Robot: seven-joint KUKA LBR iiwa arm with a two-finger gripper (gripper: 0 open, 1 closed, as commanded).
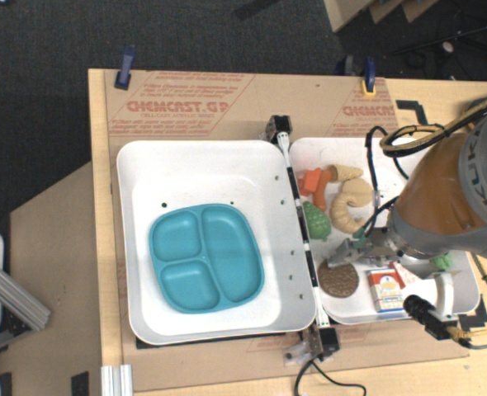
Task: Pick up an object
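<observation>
Bench (186,97): hand (352,252) low in right bin (342,308), above brown disc (339,280).

Lighting pretty even, bright, looks like overhead room light. White bins (202,159) nearly blown out, rims lose detail, esp. centre of frame. Teal tray (206,256) shows soft sheen, no hard glare. Shadows weak and short: thin dark line under left bin's lower edge, soft shade under arm (450,192) at right. Dark floor in upper left reads grainy, noisy. Overall sharpness meh, low res; red print on surface (177,106) readable but fuzzy. Small objects in right bin smeary. No obvious edge distortion.
</observation>
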